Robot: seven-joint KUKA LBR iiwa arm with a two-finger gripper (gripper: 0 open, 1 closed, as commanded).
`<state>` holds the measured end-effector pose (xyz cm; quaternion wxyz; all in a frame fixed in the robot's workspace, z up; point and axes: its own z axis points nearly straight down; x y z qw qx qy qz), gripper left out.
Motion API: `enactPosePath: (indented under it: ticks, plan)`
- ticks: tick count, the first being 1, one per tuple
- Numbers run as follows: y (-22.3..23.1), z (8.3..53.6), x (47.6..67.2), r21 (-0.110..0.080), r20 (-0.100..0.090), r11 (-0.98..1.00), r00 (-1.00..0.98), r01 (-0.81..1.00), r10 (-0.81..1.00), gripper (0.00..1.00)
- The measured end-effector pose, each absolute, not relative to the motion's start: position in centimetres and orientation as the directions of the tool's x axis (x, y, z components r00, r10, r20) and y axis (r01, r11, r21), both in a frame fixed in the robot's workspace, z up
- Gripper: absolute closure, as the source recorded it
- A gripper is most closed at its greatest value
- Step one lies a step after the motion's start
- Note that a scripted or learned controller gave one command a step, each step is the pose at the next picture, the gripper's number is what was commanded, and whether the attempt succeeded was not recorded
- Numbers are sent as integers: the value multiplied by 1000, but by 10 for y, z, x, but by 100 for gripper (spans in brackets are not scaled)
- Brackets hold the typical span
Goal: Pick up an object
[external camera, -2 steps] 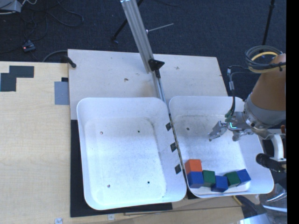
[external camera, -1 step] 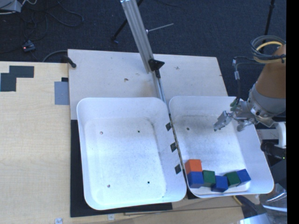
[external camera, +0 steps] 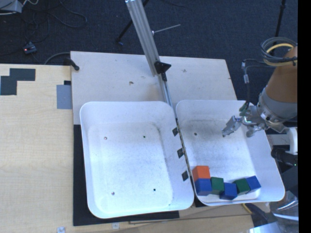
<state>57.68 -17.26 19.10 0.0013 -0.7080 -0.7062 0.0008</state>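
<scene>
Dark carpet with loose cables lies behind our bench, which bears two white bins side by side. We see the left bin (external camera: 127, 159) and the right bin (external camera: 228, 152). Our gripper (external camera: 239, 128) hangs over the far right part of the right bin, its two fingers spread apart with nothing between them. Well apart from it, at the near edge of that bin, sit an orange block (external camera: 201, 172), three blue blocks (external camera: 203, 186) and two green blocks (external camera: 217, 183) bunched in a row.
</scene>
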Motion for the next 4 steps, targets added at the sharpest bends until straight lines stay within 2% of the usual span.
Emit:
enactPosePath:
  ticks: [2,3,4]
  plan:
    - [-173,191,577,-3,0,-1,1,1000,1000,0]
    - [-137,299,551,5,0,3,-3,1000,1000,0]
    - [-145,266,603,-2,-1,5,-5,1000,1000,0]
